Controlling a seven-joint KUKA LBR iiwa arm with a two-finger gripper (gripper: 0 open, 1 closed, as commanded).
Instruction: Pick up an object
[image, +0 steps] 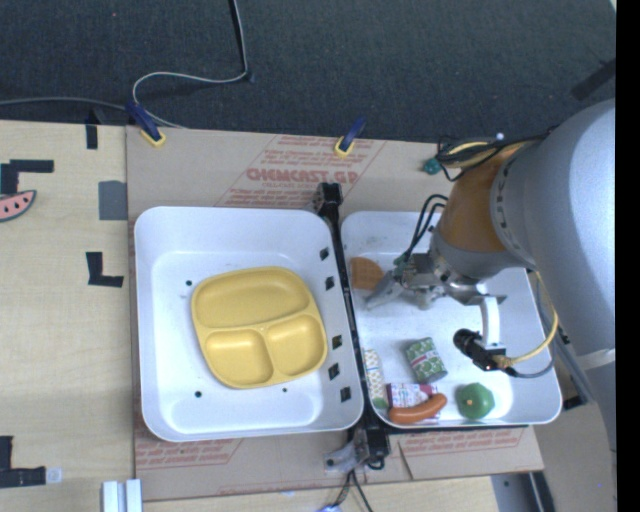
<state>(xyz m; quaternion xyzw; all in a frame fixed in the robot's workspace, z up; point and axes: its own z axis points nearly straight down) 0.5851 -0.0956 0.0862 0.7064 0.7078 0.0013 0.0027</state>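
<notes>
My gripper is low in the right bin, near its left wall, with the arm's orange band above it. A brown-orange object lies just up and left of the gripper tip, close to it or touching; I cannot tell which. Along the bin's front lie a small green box, a green round fruit, a red sausage on a red-and-white packet, and a narrow printed packet.
The left bin holds a yellow divided plate. A black divider with clips runs between the bins. The grey arm body covers the right bin's right side. Cables lie behind the bench.
</notes>
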